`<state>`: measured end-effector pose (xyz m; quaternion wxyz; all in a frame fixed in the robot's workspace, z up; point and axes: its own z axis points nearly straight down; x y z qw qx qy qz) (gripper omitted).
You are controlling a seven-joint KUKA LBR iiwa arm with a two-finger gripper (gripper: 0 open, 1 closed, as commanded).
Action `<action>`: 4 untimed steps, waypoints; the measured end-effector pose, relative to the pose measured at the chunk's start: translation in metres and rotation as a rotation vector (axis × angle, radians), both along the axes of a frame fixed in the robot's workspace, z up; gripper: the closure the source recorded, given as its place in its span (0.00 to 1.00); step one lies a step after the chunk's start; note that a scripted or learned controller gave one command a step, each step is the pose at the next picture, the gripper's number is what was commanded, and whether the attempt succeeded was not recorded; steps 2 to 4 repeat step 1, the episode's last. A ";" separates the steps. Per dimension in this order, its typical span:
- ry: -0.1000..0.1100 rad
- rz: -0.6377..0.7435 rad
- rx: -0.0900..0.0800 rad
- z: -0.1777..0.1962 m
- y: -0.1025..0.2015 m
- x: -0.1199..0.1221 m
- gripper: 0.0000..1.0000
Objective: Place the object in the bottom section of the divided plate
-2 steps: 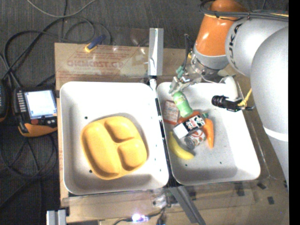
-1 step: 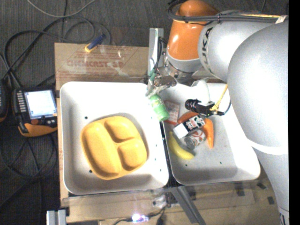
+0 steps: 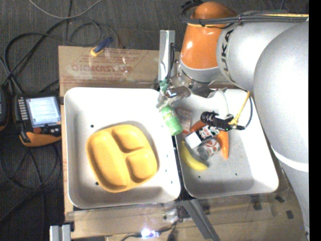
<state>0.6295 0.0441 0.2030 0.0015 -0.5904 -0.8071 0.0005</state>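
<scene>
Camera view from above the bench: the grey KUKA arm [image 3: 271, 59] reaches in from the right, its gripper [image 3: 169, 93] poised at the far end of the wall where the two white bins meet. Whether the tool is spread or closed cannot be told from this angle.

Just below it, a green plastic bottle [image 3: 172, 121], likely the object to be moved, sits slanted across that shared wall, cap end up toward the gripper. Whether it is gripped or merely resting on the rims is unclear.

The yellow divided plate [image 3: 103, 157] lies in the left bin [image 3: 80, 104], all three of its compartments bare, the nearest one facing the bench's front edge.

In the right bin [image 3: 251, 174] a banana [image 3: 193, 159], a small can [image 3: 208, 145] and a carrot [image 3: 224, 144] are crowded together just beside the bottle.

The bottle looks light, smooth and slightly squeezable, so it could slip or roll under a careless pinch. The best hold is probably across the middle of its body, square to its long axis, not on the narrow cap end, where it might pivot and swing on the way to the plate.
</scene>
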 end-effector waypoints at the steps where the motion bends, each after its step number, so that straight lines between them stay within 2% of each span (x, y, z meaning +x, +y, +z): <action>1: 0.000 0.000 0.000 0.000 0.000 0.000 0.00; 4: 0.000 0.000 0.000 0.000 0.000 0.000 0.00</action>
